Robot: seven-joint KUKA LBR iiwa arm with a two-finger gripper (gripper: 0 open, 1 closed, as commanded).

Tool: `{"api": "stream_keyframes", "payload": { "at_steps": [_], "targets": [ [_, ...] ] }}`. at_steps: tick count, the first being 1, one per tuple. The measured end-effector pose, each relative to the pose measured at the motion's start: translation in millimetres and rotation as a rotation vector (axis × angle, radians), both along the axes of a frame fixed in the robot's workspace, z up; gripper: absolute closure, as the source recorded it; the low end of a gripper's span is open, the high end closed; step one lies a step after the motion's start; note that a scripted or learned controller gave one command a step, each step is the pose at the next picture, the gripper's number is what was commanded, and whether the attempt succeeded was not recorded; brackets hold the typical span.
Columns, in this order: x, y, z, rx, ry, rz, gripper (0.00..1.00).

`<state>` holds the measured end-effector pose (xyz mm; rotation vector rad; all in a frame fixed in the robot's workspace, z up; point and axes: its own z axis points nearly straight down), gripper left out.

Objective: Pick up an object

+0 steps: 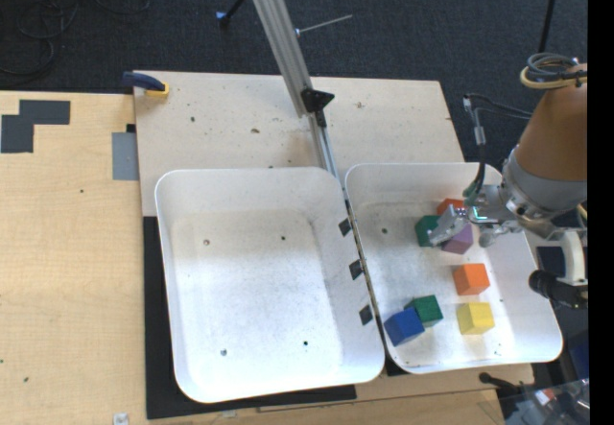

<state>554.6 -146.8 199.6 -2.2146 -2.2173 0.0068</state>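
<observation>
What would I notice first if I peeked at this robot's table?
Probably the bright blocks in the right bin: an orange block, a yellow block, and a blue block touching a green one. Next, the arm's tool, low over a purple block near that bin's far side.

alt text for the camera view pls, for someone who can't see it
A grey and orange robot arm reaches from the right into the right white bin, its gripper low over a cluster of a green, a red and a purple block. An orange block, yellow block, blue block and another green one lie nearer the front.
</observation>
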Motion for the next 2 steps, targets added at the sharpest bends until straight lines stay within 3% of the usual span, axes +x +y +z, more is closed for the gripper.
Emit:
{"api": "stream_keyframes", "payload": {
  "at_steps": [1,2],
  "targets": [
    [1,-1,3,-0.001,-0.006,-0.003,0.0],
    [3,2,-61,0.0,0.001,-0.002,0.0]
  ]
}}
